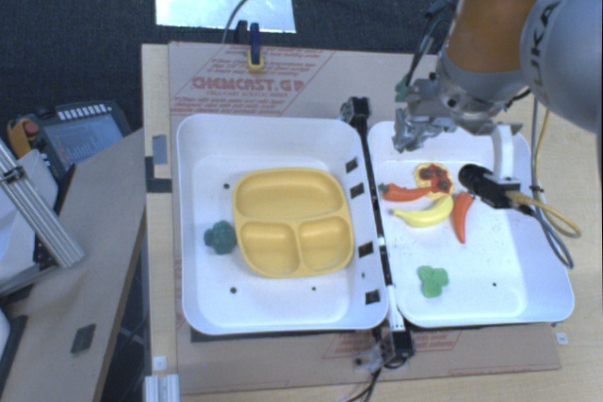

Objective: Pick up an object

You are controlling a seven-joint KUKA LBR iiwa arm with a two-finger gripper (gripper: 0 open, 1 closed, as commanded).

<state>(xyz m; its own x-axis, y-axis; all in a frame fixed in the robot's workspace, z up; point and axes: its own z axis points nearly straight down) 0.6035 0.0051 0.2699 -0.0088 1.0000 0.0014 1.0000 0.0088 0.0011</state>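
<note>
My gripper (407, 138) hangs over the back left corner of the right bin (528, 297), with nothing seen between its fingers. Just in front of it and to the right lies a small red and yellow pizza slice (432, 174). An orange-red chili (405, 193) lies next to a yellow banana (424, 214), and a red pepper (461, 216) lies to the right of the banana. A green broccoli piece (432, 280) sits alone nearer the front of that bin.
The left bin (203, 306) holds a yellow divided tray (287, 221) and a dark green broccoli piece (220, 237) at the tray's left. A black-clipped divider (369, 202) runs between the two bins. The grey and orange arm (509, 24) looms over the back right.
</note>
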